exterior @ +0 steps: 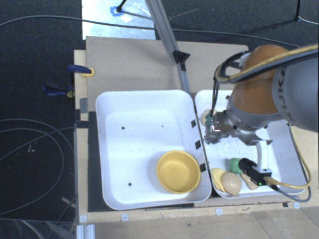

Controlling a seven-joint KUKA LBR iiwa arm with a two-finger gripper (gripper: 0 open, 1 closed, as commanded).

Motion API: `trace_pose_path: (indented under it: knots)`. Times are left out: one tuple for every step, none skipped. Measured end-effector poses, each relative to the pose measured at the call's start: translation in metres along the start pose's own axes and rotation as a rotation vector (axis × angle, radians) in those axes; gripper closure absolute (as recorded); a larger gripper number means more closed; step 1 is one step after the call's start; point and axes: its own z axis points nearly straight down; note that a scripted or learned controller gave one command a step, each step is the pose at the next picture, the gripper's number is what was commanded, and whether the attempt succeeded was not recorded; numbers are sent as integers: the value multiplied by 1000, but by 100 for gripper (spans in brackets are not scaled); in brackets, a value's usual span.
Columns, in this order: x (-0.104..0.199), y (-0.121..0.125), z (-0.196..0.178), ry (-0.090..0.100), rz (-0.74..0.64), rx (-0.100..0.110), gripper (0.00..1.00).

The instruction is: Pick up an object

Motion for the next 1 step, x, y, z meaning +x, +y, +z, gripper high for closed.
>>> trace_pose_path:
  knots:
    - [50,-8,-12,0,0,-3,100]
